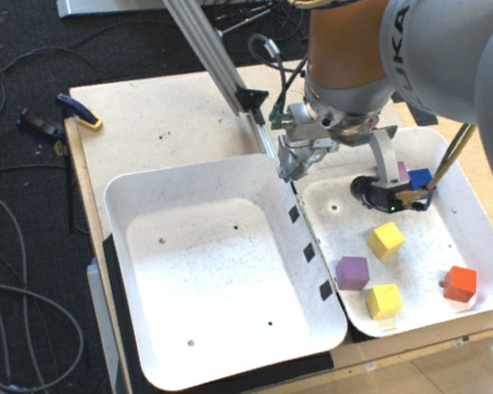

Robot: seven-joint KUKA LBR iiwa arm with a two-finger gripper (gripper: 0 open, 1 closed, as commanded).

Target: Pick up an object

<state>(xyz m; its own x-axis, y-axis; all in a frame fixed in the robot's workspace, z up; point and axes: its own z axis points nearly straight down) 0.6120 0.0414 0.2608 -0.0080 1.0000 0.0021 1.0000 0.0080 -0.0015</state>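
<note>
The arm [406,31] leans in from the right, over the far end of the right bin [491,243]. Its tool [295,162] hangs at that bin's far left corner, by the wall between the two bins; whether it is parted or closed I cannot tell, and nothing visible sits in it. Nearer in the same bin lie a yellow cube [387,239], a purple cube [352,272], a second yellow cube [384,301] and an orange block [460,283]. A blue block [419,179] sits farther back. The left bin [206,264] lies beside it on the table [158,122].
</note>
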